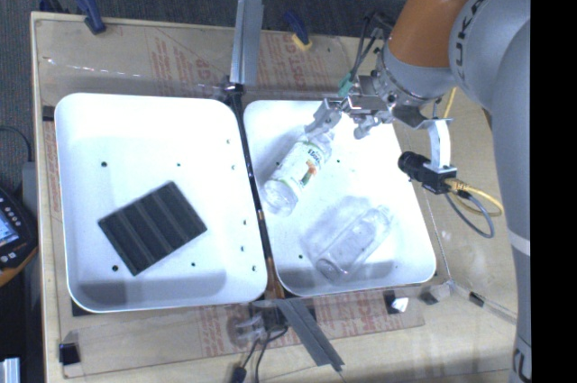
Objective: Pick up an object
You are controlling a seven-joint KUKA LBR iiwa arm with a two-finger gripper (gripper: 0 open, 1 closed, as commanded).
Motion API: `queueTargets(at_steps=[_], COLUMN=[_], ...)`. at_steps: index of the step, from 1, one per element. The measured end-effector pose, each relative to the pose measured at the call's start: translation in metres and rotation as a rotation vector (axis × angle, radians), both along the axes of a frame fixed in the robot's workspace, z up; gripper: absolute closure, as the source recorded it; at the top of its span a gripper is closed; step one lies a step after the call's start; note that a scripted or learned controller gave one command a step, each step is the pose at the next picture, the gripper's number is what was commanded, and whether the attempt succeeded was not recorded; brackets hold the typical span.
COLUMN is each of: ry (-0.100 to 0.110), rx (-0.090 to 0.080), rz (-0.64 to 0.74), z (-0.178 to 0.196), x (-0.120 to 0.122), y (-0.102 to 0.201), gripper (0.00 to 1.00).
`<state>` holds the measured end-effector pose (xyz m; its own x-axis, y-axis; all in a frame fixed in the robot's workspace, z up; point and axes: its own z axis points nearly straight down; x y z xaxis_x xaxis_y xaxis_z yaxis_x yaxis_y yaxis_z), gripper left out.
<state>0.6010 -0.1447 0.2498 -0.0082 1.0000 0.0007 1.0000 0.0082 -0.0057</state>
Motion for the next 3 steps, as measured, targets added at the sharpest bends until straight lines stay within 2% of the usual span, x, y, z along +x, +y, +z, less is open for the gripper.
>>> queueTargets(at_steps=[1, 2, 3], ry=[-0.001, -0.011, -0.003], rx=[0.001, -0.003, 0.002], rz=[0.157, 0.253, 0.361], z=[-0.115, -0.154, -0.108], x=[0.043, 0.019, -0.023], y=[-0.035, -0.008, 0.024], gripper=[0.0, 0.0, 0.0])
